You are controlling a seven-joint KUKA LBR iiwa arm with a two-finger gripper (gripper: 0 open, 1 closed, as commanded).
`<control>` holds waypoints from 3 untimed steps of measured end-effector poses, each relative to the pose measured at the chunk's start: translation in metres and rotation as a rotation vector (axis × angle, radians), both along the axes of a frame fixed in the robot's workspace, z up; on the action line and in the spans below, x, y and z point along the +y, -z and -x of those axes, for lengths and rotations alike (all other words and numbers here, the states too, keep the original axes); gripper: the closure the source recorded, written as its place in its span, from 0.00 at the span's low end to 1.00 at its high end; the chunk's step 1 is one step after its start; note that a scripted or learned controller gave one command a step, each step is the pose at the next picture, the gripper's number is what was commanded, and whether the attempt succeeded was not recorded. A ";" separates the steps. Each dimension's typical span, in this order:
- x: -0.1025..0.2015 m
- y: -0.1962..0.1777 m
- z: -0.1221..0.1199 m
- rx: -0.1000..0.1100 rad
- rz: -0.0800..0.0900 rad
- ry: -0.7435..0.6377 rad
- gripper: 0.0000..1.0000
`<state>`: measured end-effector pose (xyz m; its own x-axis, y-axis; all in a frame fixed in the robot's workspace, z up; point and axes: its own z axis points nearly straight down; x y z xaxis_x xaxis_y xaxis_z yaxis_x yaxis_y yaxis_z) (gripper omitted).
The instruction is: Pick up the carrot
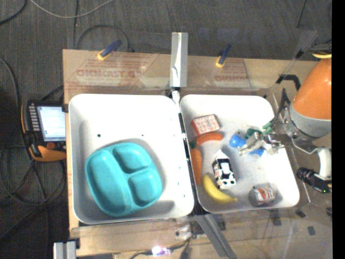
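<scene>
The carrot [197, 165] is orange with a small green top and lies lengthwise against the left wall of the right bin [280, 117]. My gripper [249, 144] reaches in from the right and hovers low over the middle of that bin, roughly a hand's width right of the carrot and apart from it. It sits over small blue objects [236, 141]. Nothing can be made out in its grasp.
Around the carrot lie an orange-red sausage-shaped piece [209, 138], a red-and-white box [205, 124], a black-and-white toy [223, 172], a banana [216, 191] and a can [262, 195]. The left bin [86, 109] holds a teal divided plate [124, 178].
</scene>
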<state>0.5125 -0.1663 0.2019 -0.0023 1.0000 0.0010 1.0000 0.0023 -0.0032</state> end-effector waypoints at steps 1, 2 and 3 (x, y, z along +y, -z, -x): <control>0.000 -0.008 -0.001 0.001 0.000 -0.001 1.00; 0.047 0.083 0.017 -0.032 0.008 0.002 1.00; 0.047 0.085 0.019 -0.025 0.008 0.003 0.00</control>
<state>0.4935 -0.1194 0.1168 0.0013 1.0000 -0.0067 0.9998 -0.0011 0.0219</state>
